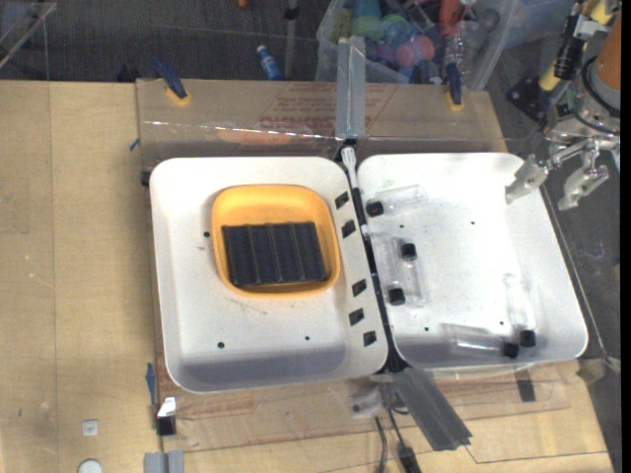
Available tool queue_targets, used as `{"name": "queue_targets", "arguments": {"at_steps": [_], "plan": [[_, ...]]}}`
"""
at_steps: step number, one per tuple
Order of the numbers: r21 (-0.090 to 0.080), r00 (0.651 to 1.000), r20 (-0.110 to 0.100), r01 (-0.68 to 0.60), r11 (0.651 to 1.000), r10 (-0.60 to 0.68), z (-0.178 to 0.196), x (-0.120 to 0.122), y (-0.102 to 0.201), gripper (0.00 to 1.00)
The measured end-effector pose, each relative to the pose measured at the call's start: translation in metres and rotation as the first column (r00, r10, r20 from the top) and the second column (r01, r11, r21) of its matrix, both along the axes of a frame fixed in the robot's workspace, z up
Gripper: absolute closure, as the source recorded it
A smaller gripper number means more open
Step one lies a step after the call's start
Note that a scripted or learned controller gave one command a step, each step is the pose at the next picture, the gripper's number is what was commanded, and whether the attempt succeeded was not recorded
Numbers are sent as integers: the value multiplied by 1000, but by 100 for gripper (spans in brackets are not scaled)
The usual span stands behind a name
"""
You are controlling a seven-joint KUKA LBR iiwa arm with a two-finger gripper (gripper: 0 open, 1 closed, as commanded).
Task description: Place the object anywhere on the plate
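An orange-yellow plate (224, 215) lies in the left bin (177, 264). A black ribbed rectangular object (274, 254) rests flat in the middle of the plate. My gripper (547, 187) hangs over the right bin's (473, 195) far right corner, well away from the plate. It is open, with nothing between its fingers. The arm's orange band shows at the view's right edge.
Several clear plastic pieces with black caps lie in the right bin: one (376, 208) by the divider, one (406, 254) mid-bin, one (508, 344) near the front edge. A metal divider (360, 254) with black clips separates the bins. Beyond the bench stands a box of colourful toys (414, 13).
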State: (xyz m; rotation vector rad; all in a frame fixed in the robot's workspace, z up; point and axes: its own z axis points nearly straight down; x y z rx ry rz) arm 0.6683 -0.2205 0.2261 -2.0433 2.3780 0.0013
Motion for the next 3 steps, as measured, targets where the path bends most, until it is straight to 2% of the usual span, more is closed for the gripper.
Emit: {"name": "queue_targets", "arguments": {"at_steps": [1, 2, 3], "plan": [[-2, 962, 3, -272, 962, 272, 3, 0, 0, 0], [-3, 853, 3, -521, 853, 521, 19, 0, 3, 0], [-2, 580, -1, -815, 580, 815, 7, 0, 19, 0]]}}
